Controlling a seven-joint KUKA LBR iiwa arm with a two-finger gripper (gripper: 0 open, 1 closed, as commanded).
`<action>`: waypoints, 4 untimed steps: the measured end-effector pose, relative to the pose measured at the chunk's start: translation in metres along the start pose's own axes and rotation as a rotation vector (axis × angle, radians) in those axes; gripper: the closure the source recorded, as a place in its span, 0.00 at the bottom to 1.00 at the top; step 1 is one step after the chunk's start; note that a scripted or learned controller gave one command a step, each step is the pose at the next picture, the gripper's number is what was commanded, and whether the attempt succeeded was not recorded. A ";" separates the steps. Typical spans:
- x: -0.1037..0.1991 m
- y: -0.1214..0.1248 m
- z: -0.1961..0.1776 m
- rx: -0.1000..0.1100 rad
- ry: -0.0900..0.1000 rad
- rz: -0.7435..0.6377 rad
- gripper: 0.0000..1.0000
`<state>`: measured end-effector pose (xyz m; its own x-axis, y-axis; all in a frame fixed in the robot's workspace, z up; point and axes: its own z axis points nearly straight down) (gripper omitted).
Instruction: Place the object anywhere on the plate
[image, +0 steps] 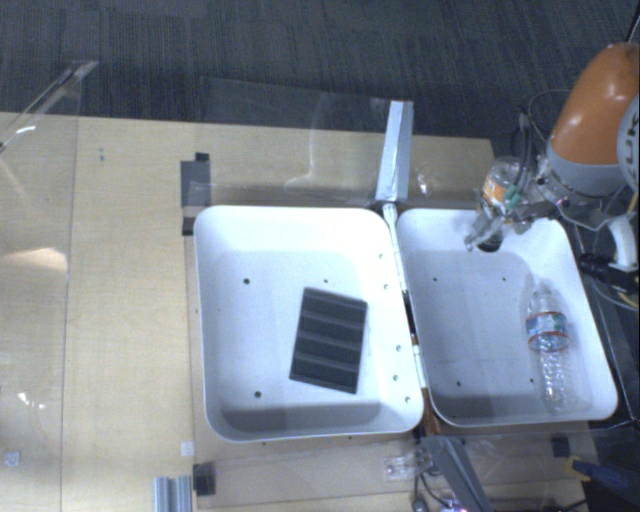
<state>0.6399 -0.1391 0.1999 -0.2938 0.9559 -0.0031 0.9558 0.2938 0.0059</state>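
Clear ribbed plastic bottle (547, 345) flat in right white bin (440, 300); dark ridged rectangular plate (329, 339) left; pincer (487, 236) spread indiscernible.

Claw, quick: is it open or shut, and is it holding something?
Claw: cannot be told if it is open or shut. It hangs over the right bin's far edge, apart from the bottle.

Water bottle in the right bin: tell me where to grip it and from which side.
Grip the water bottle across its labelled middle, coming straight down from above. It lies flat, its long axis running along the right bin's right wall, so the claw fingers should straddle its narrow width.
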 end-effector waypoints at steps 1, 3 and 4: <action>0.072 0.054 0.001 -0.001 0.002 -0.149 1.00; 0.208 0.070 -0.034 0.000 0.003 -0.289 1.00; 0.161 0.050 -0.070 -0.001 0.002 -0.301 1.00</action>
<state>0.6397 0.0291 0.2693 -0.5643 0.8256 -0.0031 0.8256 0.5643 0.0059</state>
